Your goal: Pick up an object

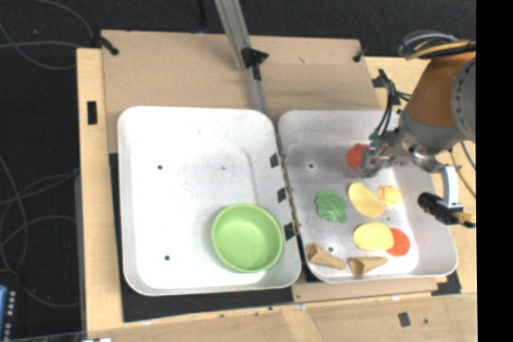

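Red round plastic piece (355,155) touches the pincer (373,162), whose state I cannot tell, and may roll away if pushed.

Even overhead light, soft, slightly blurry

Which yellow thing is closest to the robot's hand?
The upper yellow piece, just below the hand. The other big yellow one lies farther down, touching the red piece.
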`<state>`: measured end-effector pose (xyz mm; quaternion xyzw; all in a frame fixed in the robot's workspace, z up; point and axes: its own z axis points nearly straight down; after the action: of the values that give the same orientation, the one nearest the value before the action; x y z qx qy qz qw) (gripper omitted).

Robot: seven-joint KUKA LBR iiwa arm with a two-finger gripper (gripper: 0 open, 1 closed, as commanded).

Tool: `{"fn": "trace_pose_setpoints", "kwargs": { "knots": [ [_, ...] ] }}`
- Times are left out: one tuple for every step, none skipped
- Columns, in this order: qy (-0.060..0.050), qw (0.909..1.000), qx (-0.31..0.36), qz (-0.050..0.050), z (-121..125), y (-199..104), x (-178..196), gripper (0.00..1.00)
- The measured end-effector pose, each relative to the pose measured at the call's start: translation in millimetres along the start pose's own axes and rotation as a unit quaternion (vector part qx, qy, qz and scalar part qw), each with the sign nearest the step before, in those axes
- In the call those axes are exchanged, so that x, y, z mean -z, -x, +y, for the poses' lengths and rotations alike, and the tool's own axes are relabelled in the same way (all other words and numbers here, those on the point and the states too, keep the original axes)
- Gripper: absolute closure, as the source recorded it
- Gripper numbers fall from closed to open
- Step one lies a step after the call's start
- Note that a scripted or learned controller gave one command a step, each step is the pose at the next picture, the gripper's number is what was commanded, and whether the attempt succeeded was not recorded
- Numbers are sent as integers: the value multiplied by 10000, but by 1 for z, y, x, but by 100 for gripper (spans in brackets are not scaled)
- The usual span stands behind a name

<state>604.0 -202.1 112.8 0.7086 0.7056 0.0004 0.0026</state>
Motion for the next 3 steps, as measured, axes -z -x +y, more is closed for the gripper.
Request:
{"fn": "trace_pose_setpoints", "kwargs": {
  "knots": [
    [20, 10000, 21, 7, 3, 2, 65, 100],
    [19, 10000, 36, 7, -4, -1, 124, 100],
    [8, 10000, 42, 11, -2, 0, 155, 100]
  ]
}}
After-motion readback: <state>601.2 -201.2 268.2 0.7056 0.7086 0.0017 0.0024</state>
